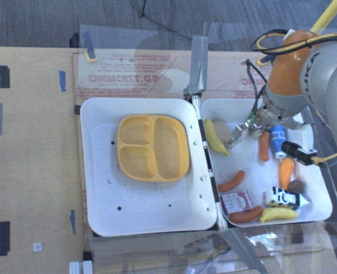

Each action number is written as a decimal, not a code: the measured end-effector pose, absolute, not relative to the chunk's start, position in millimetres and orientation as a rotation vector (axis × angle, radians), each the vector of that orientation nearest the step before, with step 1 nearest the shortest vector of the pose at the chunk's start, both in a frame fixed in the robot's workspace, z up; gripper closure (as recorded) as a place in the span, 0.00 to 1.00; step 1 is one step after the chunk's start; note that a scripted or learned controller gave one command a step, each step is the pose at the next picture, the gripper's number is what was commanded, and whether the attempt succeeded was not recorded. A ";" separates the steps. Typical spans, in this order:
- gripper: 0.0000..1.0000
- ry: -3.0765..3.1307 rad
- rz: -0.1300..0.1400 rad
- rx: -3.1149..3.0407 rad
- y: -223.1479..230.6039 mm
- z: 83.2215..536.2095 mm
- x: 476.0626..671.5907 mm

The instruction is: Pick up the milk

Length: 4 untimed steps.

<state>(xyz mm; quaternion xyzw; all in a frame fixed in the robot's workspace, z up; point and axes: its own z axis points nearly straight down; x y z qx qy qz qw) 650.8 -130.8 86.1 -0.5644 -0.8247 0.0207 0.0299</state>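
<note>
Nearest the lens, the grey arm's orange band (288, 67) sits at two o'clock. Below it, the two-finger gripper (236, 136) hangs with fingers narrowly parted, holding nothing, beside a yellow banana (215, 137). The black-and-white milk carton (283, 198) lies at five o'clock in the right white bin (322, 207), well apart from the gripper.

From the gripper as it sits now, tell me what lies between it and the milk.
In the camera view, an orange carrot stands nearest the gripper; farther on a second carrot lies just above the black-and-white milk carton. The rest is bare bin floor.
</note>
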 end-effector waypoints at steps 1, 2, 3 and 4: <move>0.00 -2.340 0.056 -2.033 -120.1 85.9 654.5; 0.00 -2.375 -0.002 -2.065 -184.7 206.1 652.7; 0.00 -2.355 -0.002 -2.080 -62.2 185.6 667.4; 0.00 -2.348 -0.001 -2.090 -136.1 190.6 567.5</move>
